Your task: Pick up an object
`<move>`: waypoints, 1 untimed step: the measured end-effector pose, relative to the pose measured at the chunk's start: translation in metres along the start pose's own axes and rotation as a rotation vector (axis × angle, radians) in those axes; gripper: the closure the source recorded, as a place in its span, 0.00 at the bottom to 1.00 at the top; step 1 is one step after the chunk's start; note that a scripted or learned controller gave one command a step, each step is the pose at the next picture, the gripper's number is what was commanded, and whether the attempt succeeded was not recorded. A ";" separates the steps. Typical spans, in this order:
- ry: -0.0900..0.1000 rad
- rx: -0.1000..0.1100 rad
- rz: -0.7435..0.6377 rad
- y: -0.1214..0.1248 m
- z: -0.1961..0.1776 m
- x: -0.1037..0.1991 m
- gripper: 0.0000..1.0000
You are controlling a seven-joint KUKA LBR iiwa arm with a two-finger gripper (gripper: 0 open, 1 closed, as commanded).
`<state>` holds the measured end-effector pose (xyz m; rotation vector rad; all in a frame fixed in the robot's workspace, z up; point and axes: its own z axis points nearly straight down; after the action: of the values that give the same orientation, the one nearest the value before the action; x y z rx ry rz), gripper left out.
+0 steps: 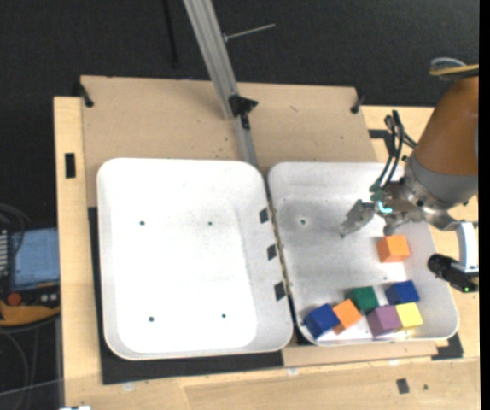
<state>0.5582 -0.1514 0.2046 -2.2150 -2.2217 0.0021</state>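
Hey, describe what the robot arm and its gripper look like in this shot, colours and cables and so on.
The arm has a wide orange band above a rounded grey wrist section. Thin dark cables loop along its left side, near a small teal-lit spot. The two-finger gripper is grey metal, slim and angular. A black fitting with a white part sticks out below the wrist at the right.

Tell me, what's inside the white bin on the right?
The right bin holds small blocks: an orange block alone near the gripper, and a cluster of blue, orange, green, purple and yellow along its near edge. The arm covers the far right corner.
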 end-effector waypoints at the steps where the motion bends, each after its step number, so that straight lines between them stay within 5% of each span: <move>1: -0.001 -0.005 0.001 0.001 -0.002 0.000 0.00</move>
<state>0.5593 -0.1515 0.2071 -2.2196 -2.2233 -0.0033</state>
